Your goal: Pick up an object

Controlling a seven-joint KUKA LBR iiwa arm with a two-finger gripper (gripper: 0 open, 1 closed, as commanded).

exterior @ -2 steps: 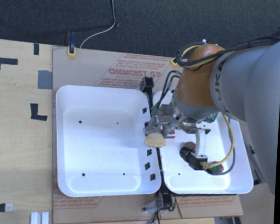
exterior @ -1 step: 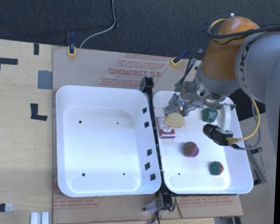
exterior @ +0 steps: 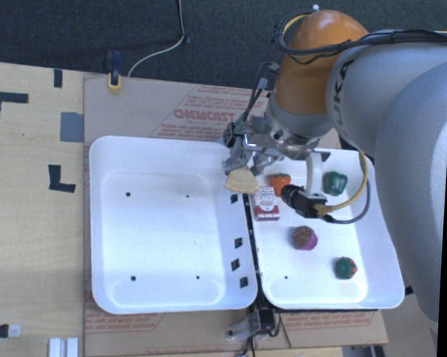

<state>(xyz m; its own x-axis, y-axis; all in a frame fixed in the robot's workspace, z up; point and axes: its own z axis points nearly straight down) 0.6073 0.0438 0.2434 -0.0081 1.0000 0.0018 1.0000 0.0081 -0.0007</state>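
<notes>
A pale tan object (exterior: 241, 182), flat and rounded like a wedge of bread or a chip, sits right at the tip of the gripper (exterior: 243, 170), over the divide where the two bins meet. It looks lifted off the floor of the bins rather than lying in them, which would explain why it straddles the seam, but the view is too steep and the wrist too bulky to show whether it is truly pinched between fingers or only lying beneath them (so whether the gripper is wide or closed cannot be told here).

Just beside it, in the right bin (exterior: 378, 244), lies a small red and white packet (exterior: 266, 203) against the inner wall, with an orange piece (exterior: 281, 180) near it, partly behind a black fitting on the arm. Farther out are a dark red ball (exterior: 304, 238), a green ball with a red patch (exterior: 344, 268) and a teal block (exterior: 334, 182), all well apart from each other, loose enough for single picks.

The left bin (exterior: 160, 230) is bare white, likely the drop side. Both bins rest on cardboard on the bench (exterior: 26, 200).
</notes>
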